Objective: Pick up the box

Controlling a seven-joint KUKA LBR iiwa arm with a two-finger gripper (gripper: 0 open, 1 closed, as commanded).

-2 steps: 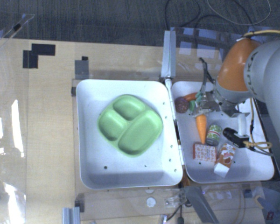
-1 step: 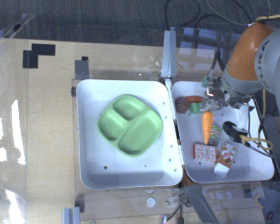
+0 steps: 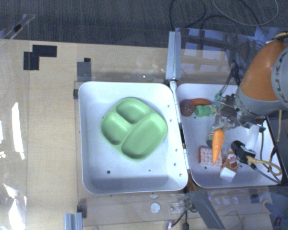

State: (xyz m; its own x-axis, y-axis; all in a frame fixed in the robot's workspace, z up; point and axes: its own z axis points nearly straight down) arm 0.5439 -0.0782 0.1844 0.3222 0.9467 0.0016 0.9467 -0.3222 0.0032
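Box: a small red-orange carton [image 3: 206,155] lies in the right bin [image 3: 259,178], near that bin's front wall and toward its left side.
Box neighbours: a carrot [image 3: 217,145] lies just beside it on the right, long axis running front to back, its lower end about level with the box; a brown-and-white packet [image 3: 230,166] sits a little further right and forward.
Gripper: the gripper [image 3: 224,115] hangs over the back half of the right bin, below the arm's orange band [image 3: 261,73], with the green top of the carrot right under it.
Gripper state: the fingers are lost in dark metal and clutter, so whether they stand wide or narrow cannot be told; nothing can be made out between them.
Key relation: the box lies forward of the gripper and slightly to the view's left, with the carrot stretched along most of the line between them.
Box axis: it looks roughly squarish from above, so no clear long side can be read.
Other contents: a dark red round item [image 3: 186,108], an orange-red sausage shape [image 3: 200,101] and a green piece [image 3: 204,110] cluster at the back left of the right bin.
Left bin: holds a green sectioned plate [image 3: 134,127], well apart from the task.
Judgement: the pick looks not yet begun; the carrot touching or nearly touching the box is likely the main hazard for a clean grasp.
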